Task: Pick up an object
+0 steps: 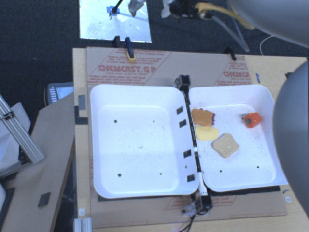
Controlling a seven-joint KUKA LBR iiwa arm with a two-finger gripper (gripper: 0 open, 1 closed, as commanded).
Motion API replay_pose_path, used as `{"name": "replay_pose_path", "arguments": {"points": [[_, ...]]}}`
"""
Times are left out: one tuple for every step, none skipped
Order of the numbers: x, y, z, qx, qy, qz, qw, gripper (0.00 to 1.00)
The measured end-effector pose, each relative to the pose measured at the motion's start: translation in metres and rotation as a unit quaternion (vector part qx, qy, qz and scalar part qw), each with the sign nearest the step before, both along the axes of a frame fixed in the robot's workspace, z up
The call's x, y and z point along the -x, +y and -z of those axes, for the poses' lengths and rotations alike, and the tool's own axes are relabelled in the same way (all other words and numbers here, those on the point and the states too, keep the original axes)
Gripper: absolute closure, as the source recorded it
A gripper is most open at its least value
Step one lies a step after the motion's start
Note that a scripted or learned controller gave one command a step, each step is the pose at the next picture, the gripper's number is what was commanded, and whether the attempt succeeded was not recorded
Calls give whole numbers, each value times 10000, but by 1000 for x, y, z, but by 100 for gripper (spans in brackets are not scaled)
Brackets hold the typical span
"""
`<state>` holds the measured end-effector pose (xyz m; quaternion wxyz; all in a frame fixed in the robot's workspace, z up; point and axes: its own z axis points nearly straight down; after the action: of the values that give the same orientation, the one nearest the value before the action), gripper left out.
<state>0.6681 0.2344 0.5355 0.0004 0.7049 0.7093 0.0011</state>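
The right bin point(227, 92) holds several small items. An orange-brown piece with a purple edge point(203, 117) lies near its left wall, with a pale yellow flat piece point(206, 133) just below it. A tan bread-like slice point(225, 145) sits nearer the front, and a red-orange piece with a green spot point(251, 120) lies toward the right. My gripper point(153, 2) hangs high at the top of the view, beyond the far edge of the bench and well away from both bins. Its two fingers stand apart, open, with nothing between them.
The left bin point(99, 144) sits beside the right one on a cardboard sheet point(145, 69). A yellow clamp point(130, 55) grips the sheet's far edge. A shiny plate point(104, 21) lies beyond it. The grey arm point(292, 134) covers the right side.
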Motion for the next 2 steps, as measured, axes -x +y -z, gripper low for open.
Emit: {"name": "replay_pose_path", "arguments": {"points": [[0, 0, -12, -6, -15, -21, 10000, 100], [0, 0, -11, -5, -9, -28, 10000, 0]]}}
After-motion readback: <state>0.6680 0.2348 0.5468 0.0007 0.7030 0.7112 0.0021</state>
